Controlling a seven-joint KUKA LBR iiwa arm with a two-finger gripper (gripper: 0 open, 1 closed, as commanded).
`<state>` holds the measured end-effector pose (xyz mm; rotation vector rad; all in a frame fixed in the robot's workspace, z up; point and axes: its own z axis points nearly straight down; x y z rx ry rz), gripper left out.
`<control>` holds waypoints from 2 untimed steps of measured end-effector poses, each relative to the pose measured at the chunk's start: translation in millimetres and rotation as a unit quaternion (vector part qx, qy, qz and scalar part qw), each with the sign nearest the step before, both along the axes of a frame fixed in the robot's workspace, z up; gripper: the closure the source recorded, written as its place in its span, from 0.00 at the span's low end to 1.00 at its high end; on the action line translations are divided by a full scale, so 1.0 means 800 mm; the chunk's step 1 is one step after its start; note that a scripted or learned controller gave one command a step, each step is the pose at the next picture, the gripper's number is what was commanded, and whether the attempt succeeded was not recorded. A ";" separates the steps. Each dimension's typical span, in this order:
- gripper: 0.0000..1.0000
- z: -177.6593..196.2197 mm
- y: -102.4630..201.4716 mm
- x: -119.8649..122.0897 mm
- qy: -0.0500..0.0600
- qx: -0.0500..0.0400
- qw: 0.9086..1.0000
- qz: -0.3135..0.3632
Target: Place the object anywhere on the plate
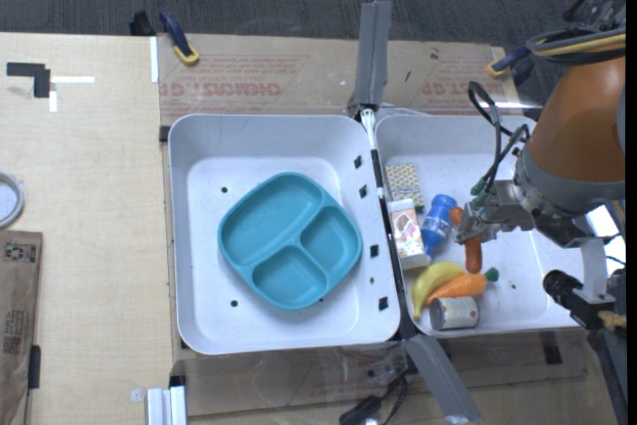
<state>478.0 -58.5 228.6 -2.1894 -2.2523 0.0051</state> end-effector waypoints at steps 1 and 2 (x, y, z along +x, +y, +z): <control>1.00 -0.048 0.092 0.011 0.001 0.000 1.000 -0.023; 1.00 -0.019 0.181 0.041 0.000 0.000 0.993 0.117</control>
